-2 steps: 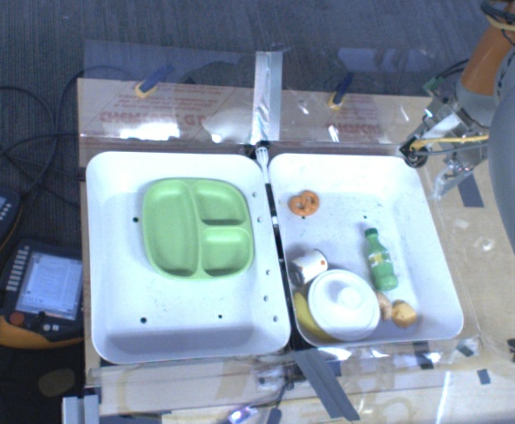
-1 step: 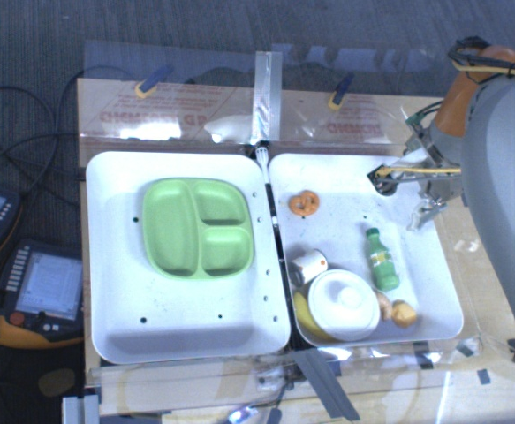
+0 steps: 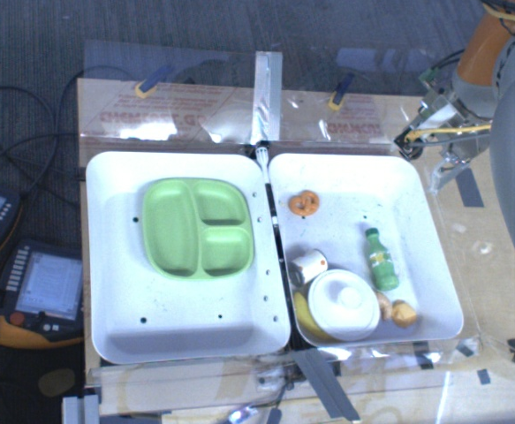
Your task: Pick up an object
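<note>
Right bin (image 3: 416,193) held all the loose items, nothing lifted. Green bottle (image 3: 381,260) lay on the bin floor, right of centre, cap pointing to the far side. Just near of it, two small tan lumps (image 3: 397,311) sat touching each other at the near right corner. Left of those, a white bowl (image 3: 344,304), upside down by the look of it, rested on top of a yellow thing (image 3: 303,314), only a yellow sliver visible at its left edge. A small white cup (image 3: 308,264) lay on its side, touching the bowl's far left rim and close to the divider. An orange round piece (image 3: 304,203) sat alone on the far left of that bin, well apart from the rest. Left bin (image 3: 107,237) carried a green divided plate (image 3: 198,227), flat, roughly centred. Gripper (image 3: 409,141) was outside the bins, over the bench (image 3: 478,237) just beyond the right bin's far right corner, well apart from every item, with nothing between the fingers; couldn't tell how far apart they were from this angle. Arm (image 3: 487,51) came in from the far right, orange band showing. Handheld screen units (image 3: 41,290) and cables (image 3: 10,140) lay on the floor to the left of the bench.
</note>
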Controlling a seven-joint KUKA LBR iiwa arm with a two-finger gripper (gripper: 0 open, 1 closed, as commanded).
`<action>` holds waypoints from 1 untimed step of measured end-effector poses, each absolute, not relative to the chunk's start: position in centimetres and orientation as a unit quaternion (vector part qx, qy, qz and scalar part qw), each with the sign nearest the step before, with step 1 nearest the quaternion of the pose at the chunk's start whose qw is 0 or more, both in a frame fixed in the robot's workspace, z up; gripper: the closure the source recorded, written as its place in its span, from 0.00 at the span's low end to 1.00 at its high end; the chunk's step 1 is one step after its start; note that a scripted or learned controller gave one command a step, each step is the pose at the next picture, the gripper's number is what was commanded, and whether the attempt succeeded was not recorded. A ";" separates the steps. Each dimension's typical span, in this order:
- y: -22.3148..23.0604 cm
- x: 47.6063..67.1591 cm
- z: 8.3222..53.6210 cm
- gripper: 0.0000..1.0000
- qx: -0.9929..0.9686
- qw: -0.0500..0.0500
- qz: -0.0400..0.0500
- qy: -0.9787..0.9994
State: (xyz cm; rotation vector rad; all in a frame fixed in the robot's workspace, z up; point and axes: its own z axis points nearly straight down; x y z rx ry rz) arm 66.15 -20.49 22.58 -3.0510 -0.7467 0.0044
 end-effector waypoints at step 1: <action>-22.3 65.8 20.9 0.00 -0.903 0.001 0.002 -0.429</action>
